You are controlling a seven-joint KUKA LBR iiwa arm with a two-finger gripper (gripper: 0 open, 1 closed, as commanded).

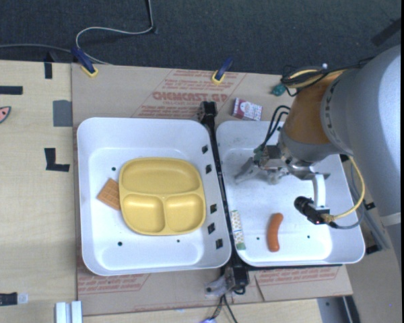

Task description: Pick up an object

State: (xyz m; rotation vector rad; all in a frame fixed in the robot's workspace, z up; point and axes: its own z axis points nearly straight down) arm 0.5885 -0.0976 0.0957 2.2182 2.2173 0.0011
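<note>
A red-orange sausage [275,232] lies in the right bin [343,247], near its front. My gripper [261,169] hangs low over the rear middle of that bin, well behind the sausage and apart from it. Nothing shows in the gripper. A thin patterned strip [237,229] lies along the right bin's left wall. In the left bin [94,147], a yellow divided plate [163,195] sits in the middle, with a tan cracker-like square [109,194] tucked under its left edge.
A small red-and-white packet [246,109] lies on the cardboard behind the right bin. The grey arm with its orange band [310,113] covers the right bin's rear right. A black-and-white cable fitting [315,204] hangs over the bin beside the sausage.
</note>
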